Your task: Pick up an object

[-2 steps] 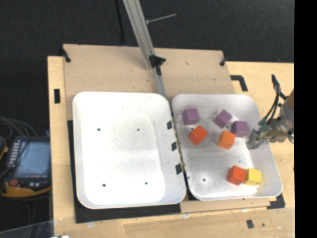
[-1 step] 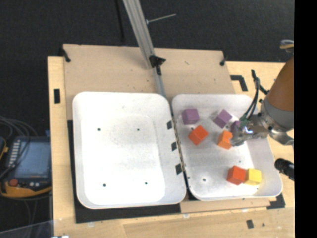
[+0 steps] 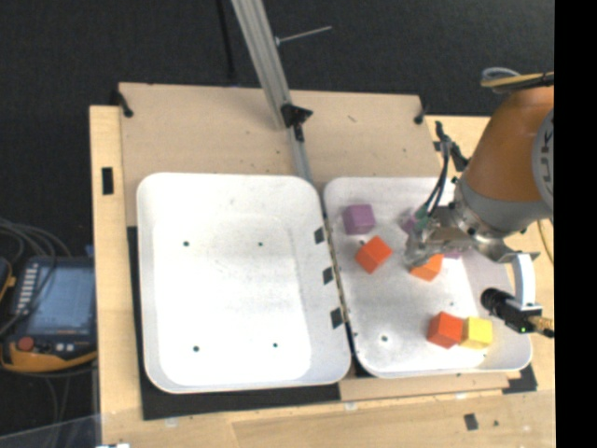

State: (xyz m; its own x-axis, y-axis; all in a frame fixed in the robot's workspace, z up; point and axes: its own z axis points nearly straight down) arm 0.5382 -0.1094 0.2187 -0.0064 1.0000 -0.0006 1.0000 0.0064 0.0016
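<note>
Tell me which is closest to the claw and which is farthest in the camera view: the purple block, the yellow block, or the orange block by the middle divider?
1. Orange block, just left of the claw, toward the divider.
2. Purple block, up and left of the claw.
3. Yellow block, down at the right bin's front corner.

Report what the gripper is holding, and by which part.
Cannot be told: the gripper sits right over a small orange block in the right white bin, hiding any hold.

Arm (image 3: 508, 171) over right bin (image 3: 392, 357); blocks scattered; left bin (image 3: 233, 278) beside.
</note>
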